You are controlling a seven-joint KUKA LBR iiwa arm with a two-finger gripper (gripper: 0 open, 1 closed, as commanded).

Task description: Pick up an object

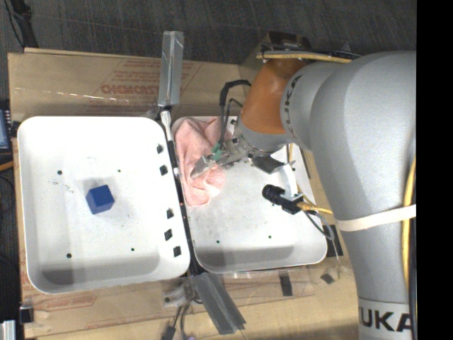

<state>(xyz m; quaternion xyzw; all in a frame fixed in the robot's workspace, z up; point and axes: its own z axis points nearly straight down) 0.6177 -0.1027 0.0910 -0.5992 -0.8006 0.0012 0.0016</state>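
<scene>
Hand (214, 156) is low over the pink cloth (192, 139) in the right bin (248, 261), at or very near the fabric. Opening hidden by the wrist: cannot tell how wide it is, or whether it has any cloth.

Cloth is bunched directly beneath the hand and just beyond it, long axis along the wall between the bins.

Blue cube (100, 198) sits well apart from the hand, in the left bin (92, 144). Judgement: cloth is the nearer target.

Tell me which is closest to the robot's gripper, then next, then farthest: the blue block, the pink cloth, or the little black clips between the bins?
1. Pink cloth: right at the gripper, in the same bin.
2. Black clips: along the wall between the two bins.
3. Blue block: out in the other bin.
</scene>
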